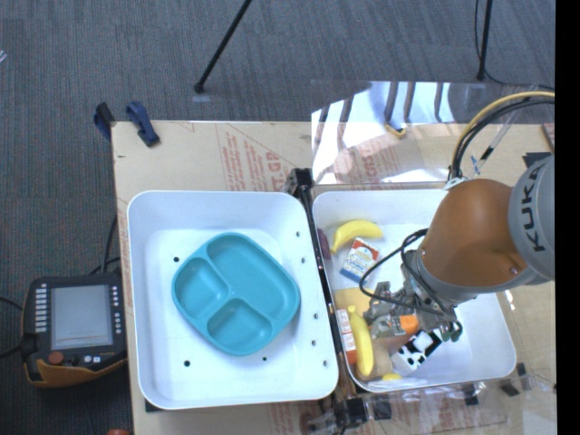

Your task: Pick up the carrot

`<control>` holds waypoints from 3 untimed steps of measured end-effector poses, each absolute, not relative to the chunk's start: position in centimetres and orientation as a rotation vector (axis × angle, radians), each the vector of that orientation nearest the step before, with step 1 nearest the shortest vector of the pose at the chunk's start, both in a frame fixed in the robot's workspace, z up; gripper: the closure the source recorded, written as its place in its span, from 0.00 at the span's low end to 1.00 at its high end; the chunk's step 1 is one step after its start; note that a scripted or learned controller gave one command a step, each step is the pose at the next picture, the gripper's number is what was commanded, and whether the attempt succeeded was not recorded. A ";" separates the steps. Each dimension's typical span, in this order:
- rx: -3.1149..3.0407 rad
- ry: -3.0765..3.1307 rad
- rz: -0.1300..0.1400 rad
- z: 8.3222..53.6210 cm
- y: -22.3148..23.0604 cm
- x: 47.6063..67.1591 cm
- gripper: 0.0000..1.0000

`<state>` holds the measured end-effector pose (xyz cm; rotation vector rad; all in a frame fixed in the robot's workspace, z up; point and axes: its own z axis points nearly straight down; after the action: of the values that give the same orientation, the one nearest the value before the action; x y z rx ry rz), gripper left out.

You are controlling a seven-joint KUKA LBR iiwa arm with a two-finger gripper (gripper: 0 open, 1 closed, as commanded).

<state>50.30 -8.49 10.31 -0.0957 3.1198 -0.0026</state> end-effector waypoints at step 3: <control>0.170 3.124 0.000 9.1 -8.9 48.1 0.00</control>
<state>48.14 -8.86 9.14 0.1695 3.1239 -0.0002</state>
